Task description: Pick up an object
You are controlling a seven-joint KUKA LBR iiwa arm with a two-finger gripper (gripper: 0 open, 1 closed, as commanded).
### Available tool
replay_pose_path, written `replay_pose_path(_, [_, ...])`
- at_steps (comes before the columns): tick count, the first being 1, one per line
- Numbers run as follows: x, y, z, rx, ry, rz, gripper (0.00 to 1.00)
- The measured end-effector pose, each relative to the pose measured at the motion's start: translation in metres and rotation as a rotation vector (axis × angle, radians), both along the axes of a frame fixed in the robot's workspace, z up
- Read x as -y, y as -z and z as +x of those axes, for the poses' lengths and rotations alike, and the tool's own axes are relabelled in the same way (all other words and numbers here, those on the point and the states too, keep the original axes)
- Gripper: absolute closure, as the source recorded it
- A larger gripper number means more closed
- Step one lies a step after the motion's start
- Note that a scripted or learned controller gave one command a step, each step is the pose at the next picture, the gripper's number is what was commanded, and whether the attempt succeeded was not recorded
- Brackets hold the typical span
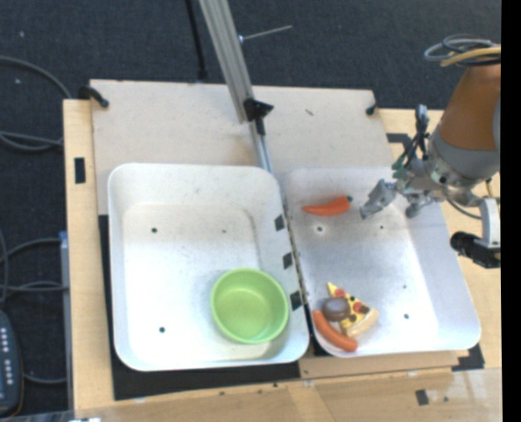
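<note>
An orange carrot-shaped toy (327, 206) lies near the back left of the right bin (418, 271). Just to its right my gripper (394, 203) hangs over the bin's back edge, open, with nothing between its fingers. The left finger (374, 200) stands a short gap from the carrot's tip. A cluster of toy food (341, 316) sits in the front left corner of the right bin: a pizza slice, a brown round piece and an orange sausage. A green bowl (249, 304) rests upright in the front right corner of the left bin (155, 236).
A slanted aluminium pole (234, 60) rises from the back of the bench, between the bins. The wooden bench (181, 121) extends behind both bins. Cables and the arm's orange band (471, 104) crowd the right side.
</note>
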State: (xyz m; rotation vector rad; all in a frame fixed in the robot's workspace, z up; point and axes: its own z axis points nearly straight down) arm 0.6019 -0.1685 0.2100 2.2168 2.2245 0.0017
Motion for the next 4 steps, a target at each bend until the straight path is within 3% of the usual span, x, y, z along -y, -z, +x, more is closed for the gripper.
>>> replay_pose_path(1, [0.0,0.0,0.0,0.0,0.0,0.0,0.0])
replay_pose_path(3, [0.005,0.112,-0.001,-0.004,0.004,-0.002,0.0])
replay_pose_path(4, [0.005,0.098,0.001,0.003,0.006,-0.002,1.0])
